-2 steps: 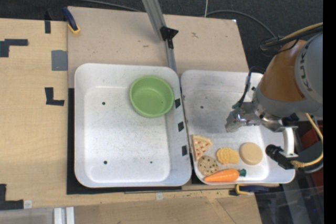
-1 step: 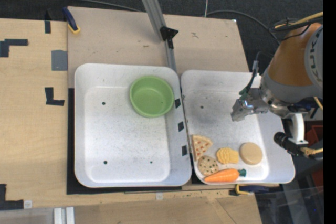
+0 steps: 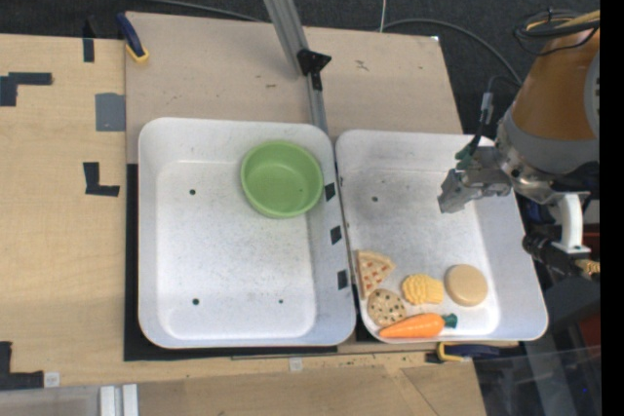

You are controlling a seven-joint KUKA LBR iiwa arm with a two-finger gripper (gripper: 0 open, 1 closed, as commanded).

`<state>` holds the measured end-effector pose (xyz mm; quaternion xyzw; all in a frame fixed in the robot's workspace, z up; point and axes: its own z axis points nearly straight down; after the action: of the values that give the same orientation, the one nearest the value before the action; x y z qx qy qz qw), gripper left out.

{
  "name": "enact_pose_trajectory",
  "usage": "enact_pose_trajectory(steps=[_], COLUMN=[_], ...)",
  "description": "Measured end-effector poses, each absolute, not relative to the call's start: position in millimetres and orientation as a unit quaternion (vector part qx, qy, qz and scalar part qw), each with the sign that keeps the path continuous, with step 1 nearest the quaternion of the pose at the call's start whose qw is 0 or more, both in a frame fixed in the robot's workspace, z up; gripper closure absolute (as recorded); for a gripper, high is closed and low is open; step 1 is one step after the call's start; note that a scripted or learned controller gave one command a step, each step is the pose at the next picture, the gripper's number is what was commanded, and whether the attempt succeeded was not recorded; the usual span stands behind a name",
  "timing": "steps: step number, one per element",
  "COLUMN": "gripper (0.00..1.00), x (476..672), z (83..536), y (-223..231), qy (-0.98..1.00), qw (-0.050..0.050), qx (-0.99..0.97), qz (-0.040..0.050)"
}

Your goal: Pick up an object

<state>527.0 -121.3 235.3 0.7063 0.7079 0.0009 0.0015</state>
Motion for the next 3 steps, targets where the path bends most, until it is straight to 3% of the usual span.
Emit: enact_pose_trajectory(steps=[3], gripper=[1.0], x=[520.3], z=[244], y=[20], qy=[0.709], qw=[-0.002], qx=[0.705], qz=[-0.0004])
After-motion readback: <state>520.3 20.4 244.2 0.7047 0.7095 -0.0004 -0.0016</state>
